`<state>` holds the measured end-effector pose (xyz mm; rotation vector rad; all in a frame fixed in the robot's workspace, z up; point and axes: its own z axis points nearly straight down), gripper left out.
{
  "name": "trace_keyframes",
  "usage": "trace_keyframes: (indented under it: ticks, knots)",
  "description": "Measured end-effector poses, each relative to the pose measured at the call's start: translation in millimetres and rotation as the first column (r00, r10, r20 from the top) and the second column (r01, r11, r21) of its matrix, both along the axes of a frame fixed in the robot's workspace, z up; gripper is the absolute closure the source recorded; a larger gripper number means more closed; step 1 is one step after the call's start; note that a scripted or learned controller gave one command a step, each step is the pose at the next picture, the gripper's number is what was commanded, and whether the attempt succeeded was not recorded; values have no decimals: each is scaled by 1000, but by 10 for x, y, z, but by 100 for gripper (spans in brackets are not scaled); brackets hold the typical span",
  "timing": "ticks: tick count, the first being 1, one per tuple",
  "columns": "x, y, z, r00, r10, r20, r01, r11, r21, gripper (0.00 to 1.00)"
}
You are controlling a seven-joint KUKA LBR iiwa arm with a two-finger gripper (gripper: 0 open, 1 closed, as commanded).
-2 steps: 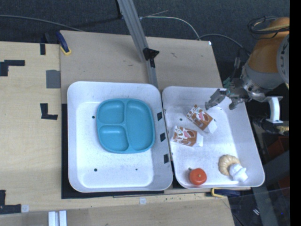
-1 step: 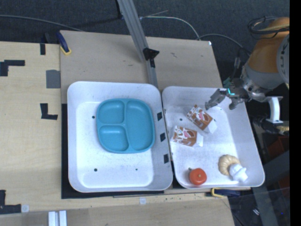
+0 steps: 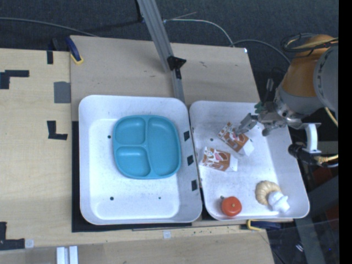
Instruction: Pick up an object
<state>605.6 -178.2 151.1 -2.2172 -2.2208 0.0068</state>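
I see gripper point(image 3: 246, 125) at right bin's point(image 3: 286, 166) one o'clock, just above packet point(image 3: 234, 138); can't tell finger state.

So the gripper point(image 3: 248, 122) sits over the far part of the right-hand shallow white bin point(image 3: 286, 164). Just under its fingers lies a brown-and-white snack packet point(image 3: 235, 138), and a second similar packet point(image 3: 217, 159) is a bit further left and nearer. Well in front of the fingers sit a small round red-orange tomato point(image 3: 231, 205) and, to its right, a tan-and-white croissant-shaped toy point(image 3: 270, 194). Far left, the other white bin point(image 3: 93, 164) holds a teal three-compartment plastic plate point(image 3: 147, 146).
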Motion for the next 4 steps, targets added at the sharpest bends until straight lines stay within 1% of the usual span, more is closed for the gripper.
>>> trace_keyframes:
  ticks: [1,2,3,4]
  knots:
    - [84,-21,-392,1000,1,9,-1,1000,4,0]
    - [130,-34,-405,1000,1,24,-1,1000,-4,0]
    - [152,-35,-286,999,2,32,-2,1000,-6,100]
    - [184,-50,155,1000,0,8,0,1000,-1,100]
